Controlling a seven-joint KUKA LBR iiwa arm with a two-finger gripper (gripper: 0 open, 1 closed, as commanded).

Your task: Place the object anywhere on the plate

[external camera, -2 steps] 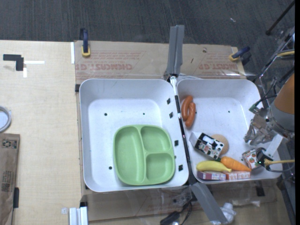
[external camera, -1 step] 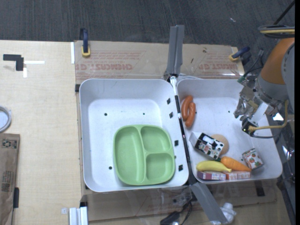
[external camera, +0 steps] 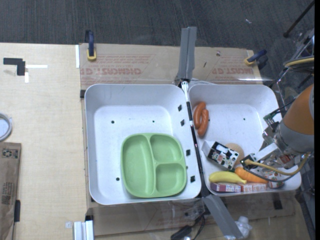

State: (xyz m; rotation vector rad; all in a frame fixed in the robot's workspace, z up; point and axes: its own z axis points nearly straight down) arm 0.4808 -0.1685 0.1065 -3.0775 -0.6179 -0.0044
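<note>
Green plate [external camera: 153,165] sits in the left bin [external camera: 100,134]. We see a banana [external camera: 226,177], carrot [external camera: 249,175] and hot dog [external camera: 201,118] in the right bin [external camera: 235,96]. Our gripper [external camera: 272,161] hangs low by the carrot; we cannot tell its grip.

Dark carpet [external camera: 150,11] up top, pale wooden bench [external camera: 40,109] below, cardboard sheet [external camera: 150,64] clamped down by two clamps [external camera: 90,44], tape roll [external camera: 4,128] at left edge.
</note>
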